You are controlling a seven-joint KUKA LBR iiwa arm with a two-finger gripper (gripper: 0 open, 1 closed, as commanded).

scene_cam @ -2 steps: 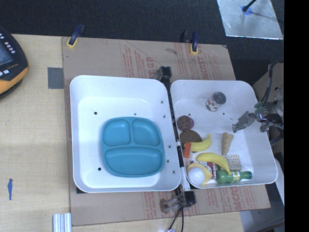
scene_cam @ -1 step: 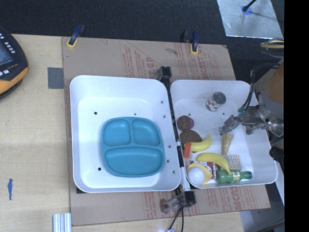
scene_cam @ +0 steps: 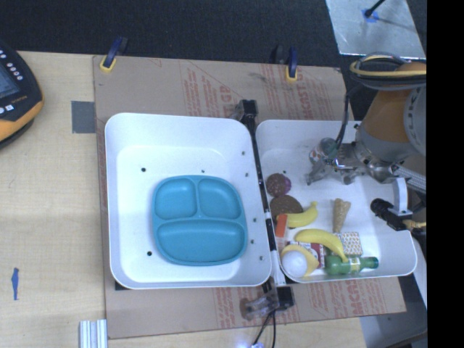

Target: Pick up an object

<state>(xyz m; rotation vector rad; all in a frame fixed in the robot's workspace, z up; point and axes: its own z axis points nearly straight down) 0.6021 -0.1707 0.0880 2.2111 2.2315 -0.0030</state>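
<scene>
The gripper, bare metal, hangs over the right bin's far end; whether it is open or closed cannot be told. Toy food crowds that bin's near end: two curved yellow bananas, a green bottle, a ridged cone. The left bin holds a smooth blue three-compartment plate.
</scene>
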